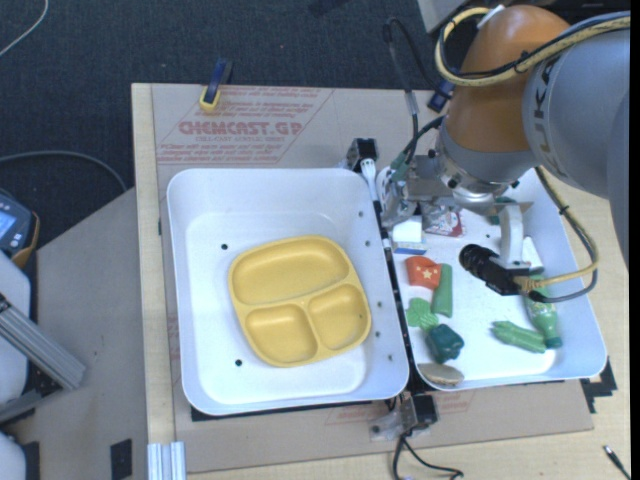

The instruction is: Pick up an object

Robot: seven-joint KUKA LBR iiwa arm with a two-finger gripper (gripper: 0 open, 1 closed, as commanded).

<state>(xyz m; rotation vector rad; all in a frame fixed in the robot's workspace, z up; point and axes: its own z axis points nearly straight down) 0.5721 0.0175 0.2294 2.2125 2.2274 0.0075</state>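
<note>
My gripper (418, 206) hangs low over the far left corner of the right bin (575, 313), under the grey and orange wrist. Just below it lie a small white block (407, 233) and a red-and-white piece (444, 224). Nearer the front are a red piece with a yellow star (423, 271), a light green strip (441, 290), a dark teal lump (445, 342) and a beige oval (440, 373). The wrist hides whatever is directly beneath it. Nothing shows as held.
The left bin (195, 268) holds a yellow divided plate (298, 296). In the right bin's front right lie a green toy (518, 336) and a green bottle-like piece (545, 323); a white tube (512, 234) stands by the wrist. The bins' shared wall (385, 268) runs close to the gripper.
</note>
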